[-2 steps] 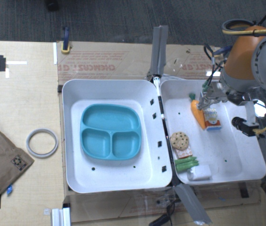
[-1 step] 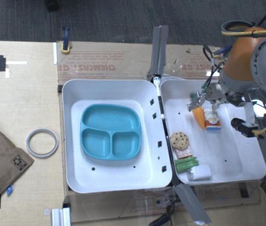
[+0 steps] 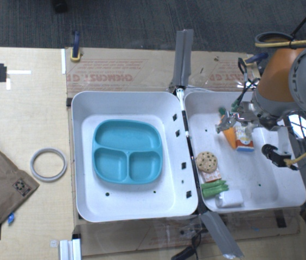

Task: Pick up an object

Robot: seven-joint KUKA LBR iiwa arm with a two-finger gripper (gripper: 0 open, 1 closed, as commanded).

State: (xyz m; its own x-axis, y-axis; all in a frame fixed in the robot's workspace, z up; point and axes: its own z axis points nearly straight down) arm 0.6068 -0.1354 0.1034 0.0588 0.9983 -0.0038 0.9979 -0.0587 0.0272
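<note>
The grey arm comes in from the right side and bends down low. Its orange band sits just above the wrist. The gripper points to the left, and black cables loop around the wrist

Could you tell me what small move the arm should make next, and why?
Probably lower the tool a little straight down: it sits above the orange carton in the right bin, while the cookie and green item lie farther off.
</note>
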